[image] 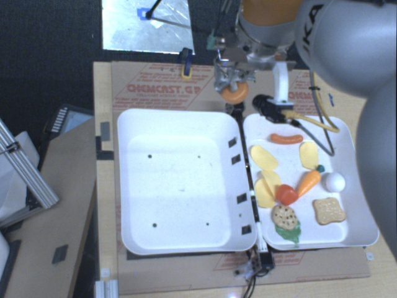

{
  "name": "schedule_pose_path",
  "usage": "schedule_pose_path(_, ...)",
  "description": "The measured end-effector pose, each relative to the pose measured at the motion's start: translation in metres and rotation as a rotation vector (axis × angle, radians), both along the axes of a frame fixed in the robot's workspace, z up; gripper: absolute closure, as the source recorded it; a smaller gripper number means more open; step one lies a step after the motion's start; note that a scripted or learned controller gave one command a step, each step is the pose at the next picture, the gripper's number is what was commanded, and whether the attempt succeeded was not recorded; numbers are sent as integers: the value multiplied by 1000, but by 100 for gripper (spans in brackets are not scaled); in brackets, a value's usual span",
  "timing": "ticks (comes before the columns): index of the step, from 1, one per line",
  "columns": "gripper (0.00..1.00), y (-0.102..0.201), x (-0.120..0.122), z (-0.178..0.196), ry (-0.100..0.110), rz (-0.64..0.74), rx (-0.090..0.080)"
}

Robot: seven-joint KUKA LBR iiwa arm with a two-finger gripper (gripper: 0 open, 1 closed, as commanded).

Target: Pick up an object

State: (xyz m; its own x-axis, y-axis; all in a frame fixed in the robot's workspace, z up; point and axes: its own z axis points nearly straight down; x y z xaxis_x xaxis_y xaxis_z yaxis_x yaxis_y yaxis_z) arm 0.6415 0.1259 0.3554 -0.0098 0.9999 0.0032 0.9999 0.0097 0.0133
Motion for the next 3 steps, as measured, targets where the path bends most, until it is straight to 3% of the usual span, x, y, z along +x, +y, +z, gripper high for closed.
schedule_pose_path(1,100,48,16,-60,14,-2,-2)
schedule_pose_path(2,100,113,27,31,2,1,3)
schedule_pose_path(3,100,109,17,183,-3,-2,3)
